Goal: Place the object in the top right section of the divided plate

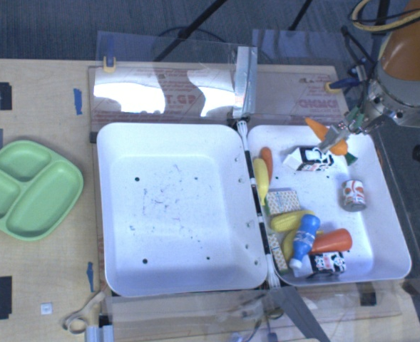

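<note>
Pincer (pixel 336 140) over orange plastic toy carrot (pixel 322 130) in right bin; grip state can't tell. Carrot prob. light, stiff, slick; grab mid-body.

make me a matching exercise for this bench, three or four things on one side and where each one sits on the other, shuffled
Things:
1. green divided plate
2. blue bottle
3. small can
4. orange carrot

Places:
A. right bin, back, at the pincer
B. bench, left of both bins
C. right bin, right side
D. right bin, front, among the yellow items

Pairs: 1-B, 2-D, 3-C, 4-A
</note>
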